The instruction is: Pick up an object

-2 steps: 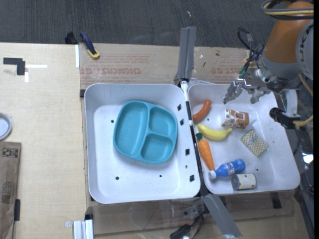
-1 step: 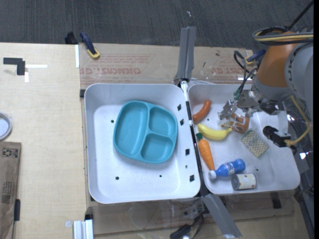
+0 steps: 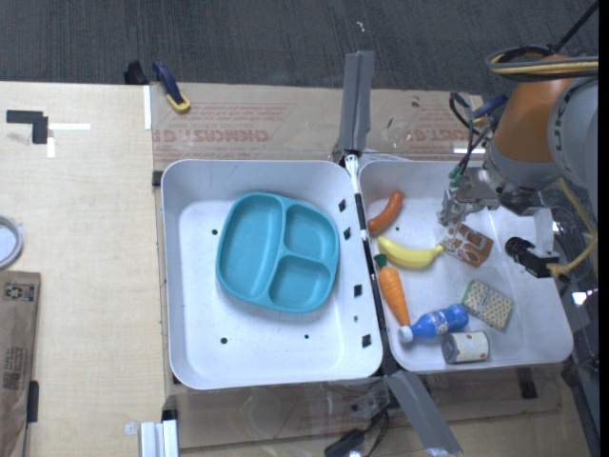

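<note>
The right bin (image 3: 533,355) holds a sausage (image 3: 385,211), a banana (image 3: 409,252), a carrot (image 3: 394,294), a brown snack packet (image 3: 467,244), a tan cracker-like block (image 3: 488,304), a blue-and-white bottle (image 3: 435,322) and a small can (image 3: 465,347). My gripper (image 3: 457,208) hangs over the bin's back part, just above and behind the brown packet, to the right of the sausage. Its tips point down near the packet's upper left corner. Nothing shows between them.
The left bin (image 3: 181,284) bears a blue divided plate (image 3: 279,251). A grey post (image 3: 357,98) rises at the seam between the bins. A blue-and-yellow clamp (image 3: 169,87) lies on the cardboard behind. A tape roll (image 3: 8,243) sits at the far left.
</note>
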Available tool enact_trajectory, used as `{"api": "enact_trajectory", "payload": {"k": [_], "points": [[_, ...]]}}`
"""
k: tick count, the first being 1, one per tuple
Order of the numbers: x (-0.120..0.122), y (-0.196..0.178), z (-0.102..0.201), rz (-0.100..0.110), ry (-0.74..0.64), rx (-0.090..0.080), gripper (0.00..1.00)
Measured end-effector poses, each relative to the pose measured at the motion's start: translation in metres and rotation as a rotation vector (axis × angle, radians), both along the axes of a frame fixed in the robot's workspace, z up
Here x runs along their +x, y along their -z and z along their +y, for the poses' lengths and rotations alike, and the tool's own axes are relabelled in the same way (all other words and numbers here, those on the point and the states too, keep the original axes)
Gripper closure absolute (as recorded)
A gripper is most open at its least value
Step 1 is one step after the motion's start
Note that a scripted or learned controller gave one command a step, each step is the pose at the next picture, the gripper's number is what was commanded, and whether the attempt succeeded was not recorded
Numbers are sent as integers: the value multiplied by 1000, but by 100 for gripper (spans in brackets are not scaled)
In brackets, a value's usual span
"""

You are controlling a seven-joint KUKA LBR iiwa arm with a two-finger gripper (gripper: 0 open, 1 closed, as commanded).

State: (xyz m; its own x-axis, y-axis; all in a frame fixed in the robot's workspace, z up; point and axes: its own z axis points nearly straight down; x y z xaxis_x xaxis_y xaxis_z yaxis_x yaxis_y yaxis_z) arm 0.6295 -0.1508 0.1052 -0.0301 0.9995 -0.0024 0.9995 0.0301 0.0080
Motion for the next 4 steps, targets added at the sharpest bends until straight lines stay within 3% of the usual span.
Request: {"api": "enact_trajectory", "payload": {"k": [1, 2, 3, 4], "points": [[0, 0, 0, 0, 1, 0, 0], [-53, 12, -6, 7, -31, 1, 0], [-22, 13, -21, 8, 63, 1, 0], [-21, 4, -22, 7, 64, 1, 100]]}}
